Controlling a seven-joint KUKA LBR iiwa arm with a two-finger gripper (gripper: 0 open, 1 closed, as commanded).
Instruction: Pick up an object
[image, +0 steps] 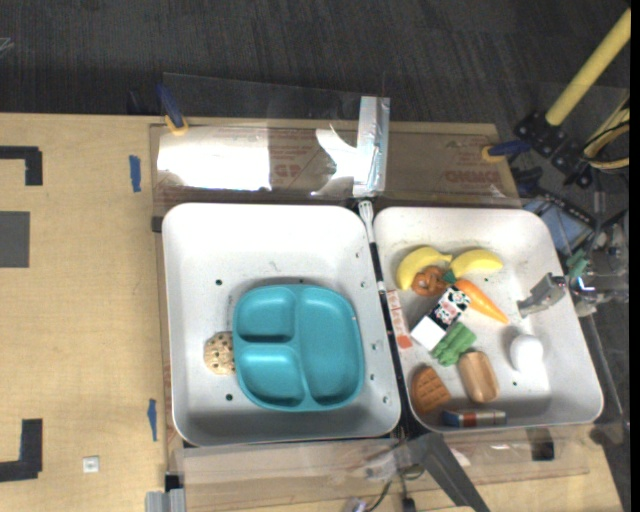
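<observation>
Egg (526, 352) sits just below the gripper (545, 293), carrot (484, 300) to its left; gripper's opening I can't tell. Round egg could roll off a descending grasp.

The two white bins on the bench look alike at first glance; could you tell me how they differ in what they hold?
The left bin holds a large teal divided tray with a cookie beside it; the right bin holds no tray. The left bin has just those two things; the right bin is crowded with small items, among them bananas and a carrot. Both are shallow, white, and sit side by side.
</observation>
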